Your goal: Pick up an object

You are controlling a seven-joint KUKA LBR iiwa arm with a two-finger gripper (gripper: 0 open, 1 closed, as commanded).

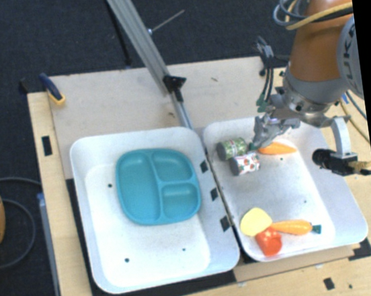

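Observation:
My gripper (264,135) hangs low over the far part of the right bin (327,193). An orange piece (278,148) lies just below and right of its tip, too close for me to judge contact. To the left of the tip a small green can (234,148) lies on its side, with a white can with red and green print (245,164) in front of it. Near the bin's front edge are a yellow disc (255,221), a red pepper (269,242) and a carrot (293,227).
The left bin (105,256) holds a blue divided plate (158,185). A grey metal strut (145,44) slants down to the gap between the bins. A black fitting (333,160) sticks out over the right bin's right rim.

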